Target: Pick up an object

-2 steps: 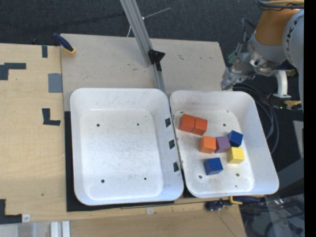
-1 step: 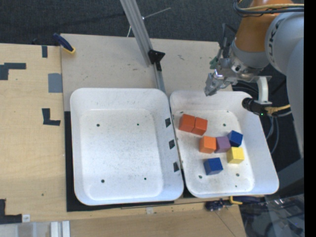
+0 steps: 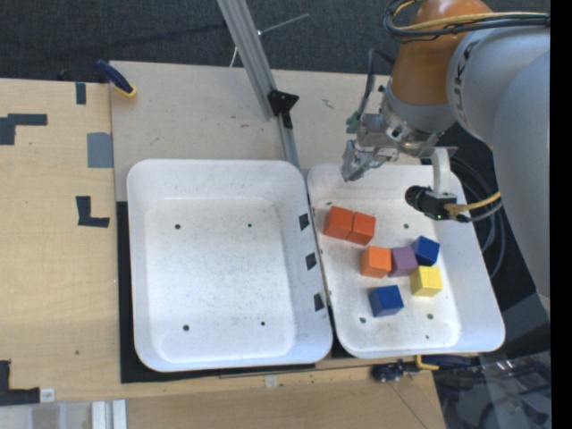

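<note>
Light wooden bench (image 3: 54, 266) with grey tape marks (image 3: 99, 149); dark carpet floor (image 3: 134, 16) behind; slanted metal pole (image 3: 246, 38).

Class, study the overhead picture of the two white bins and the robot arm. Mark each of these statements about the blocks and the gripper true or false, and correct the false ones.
1. All the coloured blocks lie in the right white bin. True.
2. The yellow cube lies in the left white bin. False: it lies in the right one, near the small blue cube.
3. The gripper is above the right bin's far edge. True.
4. The purple cube lies between the small orange cube and the small blue cube. True.
5. The long orange block is between the gripper's fingers. False: it lies on the bin floor, apart from the gripper.
</note>
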### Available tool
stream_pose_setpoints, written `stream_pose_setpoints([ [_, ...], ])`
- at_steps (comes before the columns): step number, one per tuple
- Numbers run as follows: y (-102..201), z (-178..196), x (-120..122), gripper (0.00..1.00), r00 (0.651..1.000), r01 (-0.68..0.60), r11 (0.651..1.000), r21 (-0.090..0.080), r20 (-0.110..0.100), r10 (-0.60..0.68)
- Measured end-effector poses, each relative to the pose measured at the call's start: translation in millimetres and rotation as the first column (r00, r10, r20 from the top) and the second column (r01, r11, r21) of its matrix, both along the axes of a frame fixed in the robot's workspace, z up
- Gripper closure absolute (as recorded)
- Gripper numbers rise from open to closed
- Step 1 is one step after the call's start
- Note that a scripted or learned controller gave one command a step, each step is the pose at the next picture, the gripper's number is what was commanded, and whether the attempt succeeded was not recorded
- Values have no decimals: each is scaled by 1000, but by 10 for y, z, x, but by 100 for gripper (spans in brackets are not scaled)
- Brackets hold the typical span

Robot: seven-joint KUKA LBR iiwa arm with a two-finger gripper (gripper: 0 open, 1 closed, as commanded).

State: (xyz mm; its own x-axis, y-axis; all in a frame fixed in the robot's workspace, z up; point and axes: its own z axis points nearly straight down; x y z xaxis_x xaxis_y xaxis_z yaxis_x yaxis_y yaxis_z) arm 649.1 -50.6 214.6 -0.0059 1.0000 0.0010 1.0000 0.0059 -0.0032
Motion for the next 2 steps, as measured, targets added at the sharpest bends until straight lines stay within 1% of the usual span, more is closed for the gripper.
stream_pose_setpoints([
  [2,1072,247,-300,100,1000,-2,1000,1,2,2],
])
